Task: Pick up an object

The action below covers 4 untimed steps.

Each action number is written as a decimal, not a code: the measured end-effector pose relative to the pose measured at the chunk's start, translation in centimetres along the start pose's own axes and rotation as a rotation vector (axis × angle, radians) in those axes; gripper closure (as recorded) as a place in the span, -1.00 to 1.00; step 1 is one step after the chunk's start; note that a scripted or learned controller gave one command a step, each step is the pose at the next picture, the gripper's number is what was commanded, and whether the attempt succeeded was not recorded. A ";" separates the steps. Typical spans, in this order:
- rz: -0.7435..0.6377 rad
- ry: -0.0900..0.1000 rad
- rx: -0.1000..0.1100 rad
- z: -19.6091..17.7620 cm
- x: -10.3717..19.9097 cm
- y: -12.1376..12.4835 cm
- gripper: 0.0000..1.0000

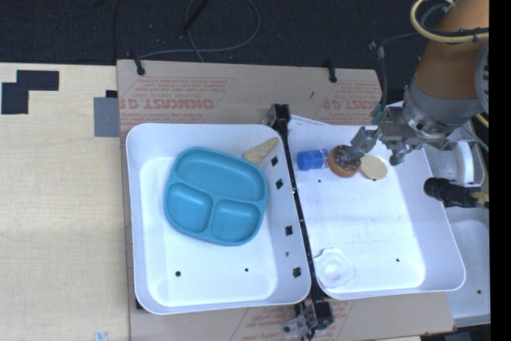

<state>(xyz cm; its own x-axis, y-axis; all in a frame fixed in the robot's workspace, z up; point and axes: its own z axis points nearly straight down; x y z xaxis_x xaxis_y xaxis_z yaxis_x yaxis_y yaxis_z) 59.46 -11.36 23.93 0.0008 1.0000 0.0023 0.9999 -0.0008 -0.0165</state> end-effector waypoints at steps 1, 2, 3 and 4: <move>-0.002 -0.001 -0.012 -0.8 0.0 0.2 -1.00; -0.001 -0.001 -0.009 3.8 -0.3 0.6 -1.00; -0.001 -0.001 -0.009 8.2 0.2 0.8 -1.00; -0.001 0.000 -0.009 13.2 1.1 0.6 -1.00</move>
